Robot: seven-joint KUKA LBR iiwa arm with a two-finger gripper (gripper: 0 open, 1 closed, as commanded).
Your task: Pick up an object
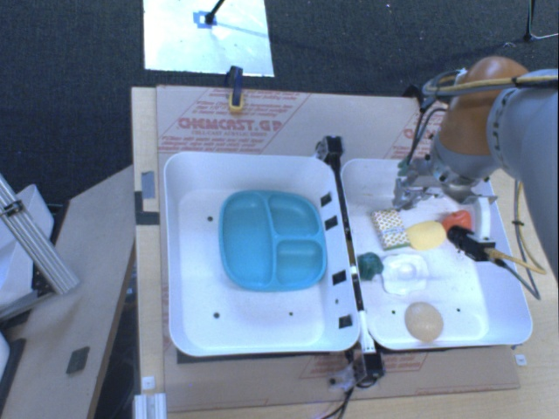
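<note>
Objects to grab are all in the right bin (507,317); the left bin (188,321) just has a blue divided plate (269,238). Biggest candidates: the tan egg-shaped thing (424,320) at the near side and the yellow lemon-ish piece (426,235), then a patterned square pad (389,227) and a small dark green bit (370,264). The jaws (409,192) hang over the far part of that bin, with the pad just nearer than them. Can't tell whether they're wide or narrow.

Floor: dark speckled carpet (70,59).
Floor panel: pale square sheet (208,37) lying on carpet, upper middle.
Table: light wooden table (96,260) topped with brown cardboard sheet printed in red lettering (229,122).
Left edge: ribbed aluminium rail (35,243), tilted.
</note>
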